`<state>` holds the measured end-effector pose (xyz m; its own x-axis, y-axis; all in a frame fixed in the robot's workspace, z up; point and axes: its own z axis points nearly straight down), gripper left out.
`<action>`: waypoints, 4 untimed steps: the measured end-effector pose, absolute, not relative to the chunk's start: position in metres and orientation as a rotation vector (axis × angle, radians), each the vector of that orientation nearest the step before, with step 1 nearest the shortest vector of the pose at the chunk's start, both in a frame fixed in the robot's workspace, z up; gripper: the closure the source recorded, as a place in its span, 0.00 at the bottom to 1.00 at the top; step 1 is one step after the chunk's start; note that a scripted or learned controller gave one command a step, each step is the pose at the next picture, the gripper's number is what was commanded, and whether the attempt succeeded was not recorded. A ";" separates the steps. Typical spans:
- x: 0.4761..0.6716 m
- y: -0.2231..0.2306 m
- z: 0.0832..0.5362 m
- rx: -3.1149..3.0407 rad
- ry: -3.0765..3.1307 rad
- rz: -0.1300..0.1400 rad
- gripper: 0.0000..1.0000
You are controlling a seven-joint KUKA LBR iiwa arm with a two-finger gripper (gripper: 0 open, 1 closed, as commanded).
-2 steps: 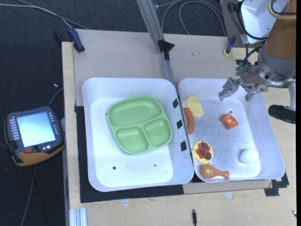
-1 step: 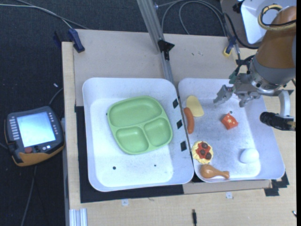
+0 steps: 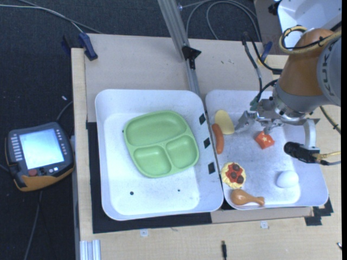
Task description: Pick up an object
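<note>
A: How is your light?
B: You get even, bright overhead light; the white bins (image 3: 108, 145) glare slightly, and shadows stay soft.
A: Sharpness?
B: Mildly soft throughout, dimmer toward your frame's dark left edge.

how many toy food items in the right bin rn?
6: yellow piece and hot dog at the left wall, orange-red piece under the gripper, pizza, drumstick at the front edge, white egg. The arm may hide more.
</note>
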<state>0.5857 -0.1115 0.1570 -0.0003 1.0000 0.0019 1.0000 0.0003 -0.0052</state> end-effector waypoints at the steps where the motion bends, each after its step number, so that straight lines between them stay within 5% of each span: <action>1: 0.584 -0.107 0.114 -2.217 -2.218 0.004 0.00; 2: 0.586 -0.108 0.128 -2.221 -2.221 -0.002 1.00; 4: 0.581 -0.106 0.228 -2.224 -2.226 -0.006 1.00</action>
<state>0.5809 -0.1058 0.2276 -0.0010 1.0000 -0.0008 1.0000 0.0010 0.0061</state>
